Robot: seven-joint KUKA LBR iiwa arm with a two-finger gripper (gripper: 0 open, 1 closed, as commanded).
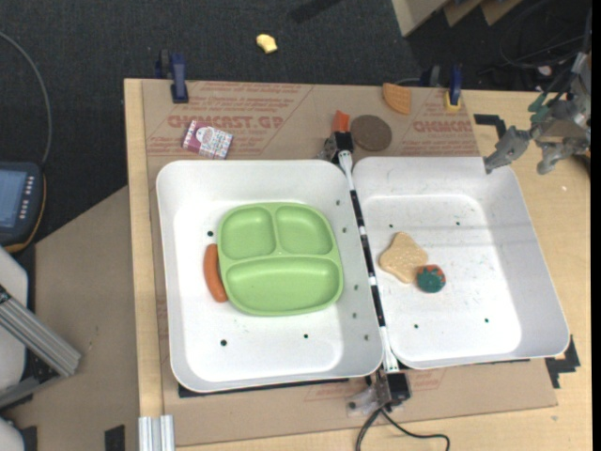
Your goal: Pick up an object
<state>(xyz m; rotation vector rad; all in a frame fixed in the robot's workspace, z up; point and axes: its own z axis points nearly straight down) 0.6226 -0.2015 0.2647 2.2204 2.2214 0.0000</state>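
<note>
In the right bin [526,252] a tan slice of toy bread [402,256] lies left of centre, with a small green and red round toy [431,279] touching its lower right side. The left bin [178,214] holds a green divided plate [280,258], and an orange sausage-shaped toy [215,272] lies against the plate's left edge. My gripper [522,156] hangs over the right bin's far right corner, well away from the toys. Its two fingers are spread apart, open, with nothing between them.
Behind the bins on the cardboard lie a pink and white packet [208,138], a brown disc [371,132] and an orange wedge [397,98]. Blue clamps [176,75] grip the board's far edge. A yellow scrap [268,42] lies on the dark floor.
</note>
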